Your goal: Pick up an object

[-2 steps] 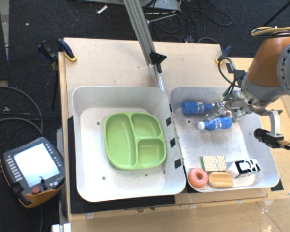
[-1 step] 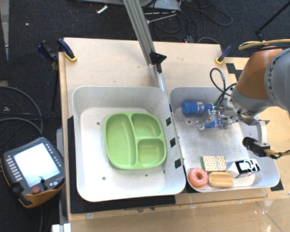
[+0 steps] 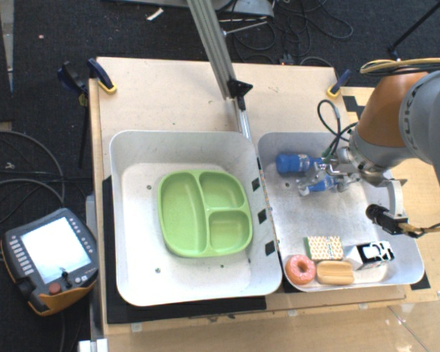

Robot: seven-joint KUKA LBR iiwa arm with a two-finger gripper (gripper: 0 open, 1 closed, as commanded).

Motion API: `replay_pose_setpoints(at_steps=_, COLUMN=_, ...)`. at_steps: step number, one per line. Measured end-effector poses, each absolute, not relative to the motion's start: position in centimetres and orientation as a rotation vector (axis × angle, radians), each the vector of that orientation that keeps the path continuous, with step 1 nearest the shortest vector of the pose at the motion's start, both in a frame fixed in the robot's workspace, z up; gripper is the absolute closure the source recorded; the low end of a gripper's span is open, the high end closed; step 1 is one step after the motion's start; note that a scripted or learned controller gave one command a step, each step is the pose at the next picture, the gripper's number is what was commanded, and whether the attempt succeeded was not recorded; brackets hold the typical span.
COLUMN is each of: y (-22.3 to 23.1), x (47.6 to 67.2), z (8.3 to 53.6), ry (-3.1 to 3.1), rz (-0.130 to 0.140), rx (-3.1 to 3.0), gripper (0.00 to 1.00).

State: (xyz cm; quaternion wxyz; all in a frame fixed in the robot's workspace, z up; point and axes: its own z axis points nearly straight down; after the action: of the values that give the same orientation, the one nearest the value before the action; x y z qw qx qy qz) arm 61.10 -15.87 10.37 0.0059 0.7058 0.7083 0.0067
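From my station I see the arm (image 3: 400,116) reaching in from the right over the right bin (image 3: 352,218), with its gripper (image 3: 317,176) low near the bin's back left part. I cannot tell how the gripper is set; its tip is lost in a cluster of blue and metal parts. A blue object (image 3: 292,163) lies just beside it, at the back of that bin, and whether they touch I cannot make out. Along the front edge of the same bin sit a pink donut (image 3: 301,269), a tan bun-shaped item (image 3: 335,272), a checkered block (image 3: 324,247) and a black-and-white item (image 3: 374,254), all close together and well apart from the gripper. The left bin (image 3: 132,196) holds a green divided plate (image 3: 204,213), lying flat. A pendant (image 3: 50,257) with a lit screen rests left of the surface (image 3: 161,94).
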Motion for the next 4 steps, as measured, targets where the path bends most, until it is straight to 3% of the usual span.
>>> replay_pose_setpoints(at_steps=1, y=-15.9, x=61.2, z=11.5, ry=2.215, rz=0.024, rx=2.207, gripper=1.00)
replay_pose_setpoints(at_steps=2, y=-14.9, x=61.2, z=16.3, ry=2.223, rz=0.004, rx=2.214, gripper=1.00)
replay_pose_setpoints(at_steps=4, y=-15.0, x=60.5, z=25.9, ry=2.221, rz=0.005, rx=2.213, gripper=1.00)
